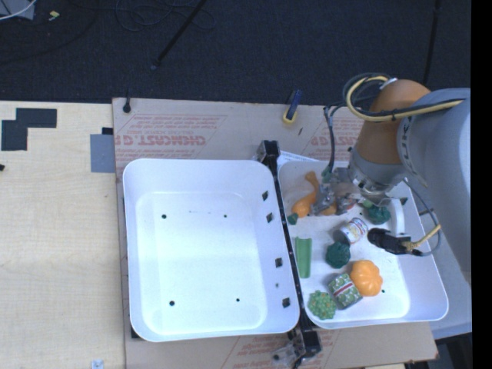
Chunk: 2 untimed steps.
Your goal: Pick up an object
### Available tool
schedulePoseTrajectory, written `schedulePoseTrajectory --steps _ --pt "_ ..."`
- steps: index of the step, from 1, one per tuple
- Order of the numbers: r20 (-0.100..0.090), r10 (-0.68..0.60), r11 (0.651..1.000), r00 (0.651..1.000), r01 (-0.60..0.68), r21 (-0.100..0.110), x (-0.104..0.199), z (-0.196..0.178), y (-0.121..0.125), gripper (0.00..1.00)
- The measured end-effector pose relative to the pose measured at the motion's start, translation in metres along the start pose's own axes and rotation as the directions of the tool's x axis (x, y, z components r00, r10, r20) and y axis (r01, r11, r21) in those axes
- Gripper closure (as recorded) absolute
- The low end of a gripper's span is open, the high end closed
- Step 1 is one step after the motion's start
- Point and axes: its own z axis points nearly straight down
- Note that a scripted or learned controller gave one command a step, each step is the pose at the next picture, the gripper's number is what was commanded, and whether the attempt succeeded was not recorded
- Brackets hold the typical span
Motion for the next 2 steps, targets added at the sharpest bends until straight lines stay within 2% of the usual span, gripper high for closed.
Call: schedulePoseTrajectory --steps 1,2 --pt "0.009 -0.001 1.0 1.0 0.001 0.005 0.0046 0.0037 0.0073 1.0" --pt "0.011 0.0 1.0 1.0 0.0 0.001 0.0043 0.0057 0.007 0.0"
